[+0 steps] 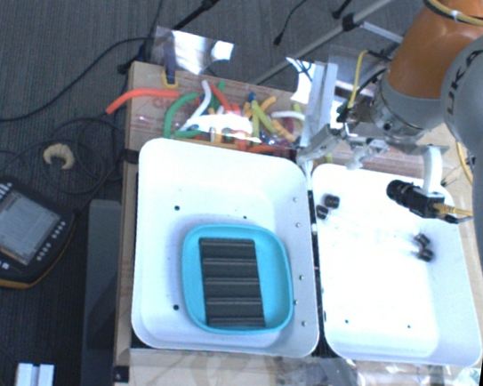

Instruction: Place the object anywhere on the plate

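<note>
A light blue plate [190, 256] lies in the left bin [162, 185], toward its front. On the plate rests a dark grey ribbed block [230, 281], lying flat and covering most of its middle. My gripper [333, 149] hangs over the back edge of the bench, above the far corner where the two bins meet, well away from the plate and the block. Nothing shows between its tips.
The right bin [386, 308] holds small black pieces near its back left [327, 202] and back right [424, 247]. Coloured tubes and cables [226, 113] pile up behind the left bin. A handheld controller [7, 229] lies on the floor at left.
</note>
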Motion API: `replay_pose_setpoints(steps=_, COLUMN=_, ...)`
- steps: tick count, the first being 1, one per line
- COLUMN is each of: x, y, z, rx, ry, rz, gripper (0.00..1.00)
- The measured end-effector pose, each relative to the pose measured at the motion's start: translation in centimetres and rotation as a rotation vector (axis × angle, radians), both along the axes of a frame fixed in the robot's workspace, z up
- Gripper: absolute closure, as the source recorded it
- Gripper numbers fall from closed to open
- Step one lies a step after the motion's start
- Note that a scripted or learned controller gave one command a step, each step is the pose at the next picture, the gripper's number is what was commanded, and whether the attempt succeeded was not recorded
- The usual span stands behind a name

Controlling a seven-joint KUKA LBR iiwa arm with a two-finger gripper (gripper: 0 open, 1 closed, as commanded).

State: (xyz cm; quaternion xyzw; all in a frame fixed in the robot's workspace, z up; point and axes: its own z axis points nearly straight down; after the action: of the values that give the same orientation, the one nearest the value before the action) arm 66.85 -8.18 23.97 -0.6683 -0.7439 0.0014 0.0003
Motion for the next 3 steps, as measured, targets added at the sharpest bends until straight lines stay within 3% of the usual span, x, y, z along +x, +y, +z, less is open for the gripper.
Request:
replay_pose_setpoints(steps=1, x=0.0, y=-1.2, z=0.4, rx=0.001, ry=-0.001, rz=-0.117, gripper=0.00)
replay_pose_setpoints(steps=2, x=0.0, y=-7.4, z=2.8, rx=-0.001, ry=-0.003, rz=-0.118, gripper=0.00)
replay_pose_setpoints(steps=3, x=0.0, y=-5.7, z=0.0, rx=-0.001, ry=0.000, rz=-0.156, gripper=0.00)
